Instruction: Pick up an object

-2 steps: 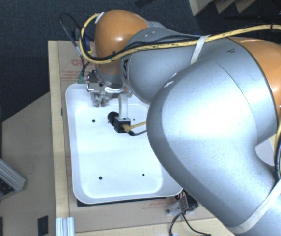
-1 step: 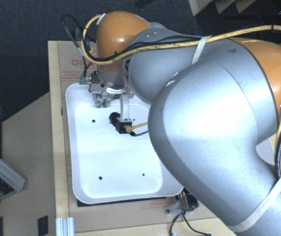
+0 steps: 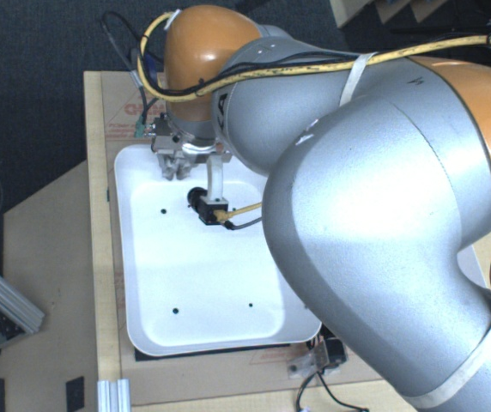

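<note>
Where the scene lies nearest the camera, the worktop (image 3: 108, 350) shows as a pale wooden board, with black cables (image 3: 318, 389) trailing over its near edge. Off the board to the left lies a slanted aluminium rail (image 3: 9, 299). Just behind the near edge sits the front rim of a shallow white bin (image 3: 211, 343). The grey arm (image 3: 374, 230) enters from the right and takes up the near right of the scene, passing over the bin's right side and covering the worktop beside it. The bin's visible floor is white and marked by three small dark dots (image 3: 175, 310): two towards the front and one further back on the left.

Further back, the tool (image 3: 174, 168) hangs just inside the bin's far wall, towards the far left corner. Whether it is apart or together cannot be told, nor whether it touches the floor of the bin. Directly above it the orange band (image 3: 207, 45) appears as a rounded dome. Where the object to be picked lies cannot be told, since the arm hides the right of the bin and the worktop next to it. Beyond the worktop's far edge lies a dark textured floor (image 3: 39, 41).
</note>
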Available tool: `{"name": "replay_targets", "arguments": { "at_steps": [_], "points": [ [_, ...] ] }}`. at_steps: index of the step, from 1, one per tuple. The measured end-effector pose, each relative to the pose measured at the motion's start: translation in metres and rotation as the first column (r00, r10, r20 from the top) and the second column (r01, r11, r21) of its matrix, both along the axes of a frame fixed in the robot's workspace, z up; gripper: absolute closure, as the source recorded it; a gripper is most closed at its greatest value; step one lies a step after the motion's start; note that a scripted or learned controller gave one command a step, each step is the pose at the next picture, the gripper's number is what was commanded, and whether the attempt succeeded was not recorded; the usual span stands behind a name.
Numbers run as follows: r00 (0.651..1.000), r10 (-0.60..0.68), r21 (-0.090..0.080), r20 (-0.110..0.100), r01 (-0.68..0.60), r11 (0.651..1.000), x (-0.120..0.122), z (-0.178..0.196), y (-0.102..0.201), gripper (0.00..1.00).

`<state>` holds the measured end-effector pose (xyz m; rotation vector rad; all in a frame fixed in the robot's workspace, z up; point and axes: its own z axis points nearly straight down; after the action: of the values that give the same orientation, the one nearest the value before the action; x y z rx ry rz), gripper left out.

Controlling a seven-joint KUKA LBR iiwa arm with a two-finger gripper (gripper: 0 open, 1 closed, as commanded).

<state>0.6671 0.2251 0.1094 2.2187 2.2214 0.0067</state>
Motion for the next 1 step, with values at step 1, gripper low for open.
{"name": "replay_targets", "arguments": {
  "at_steps": [1],
  "points": [
    [1.0,-0.01,-0.005,-0.01,0.01,1.0,-0.0009,-0.026,-0.0935,1.0]
  ]
}}
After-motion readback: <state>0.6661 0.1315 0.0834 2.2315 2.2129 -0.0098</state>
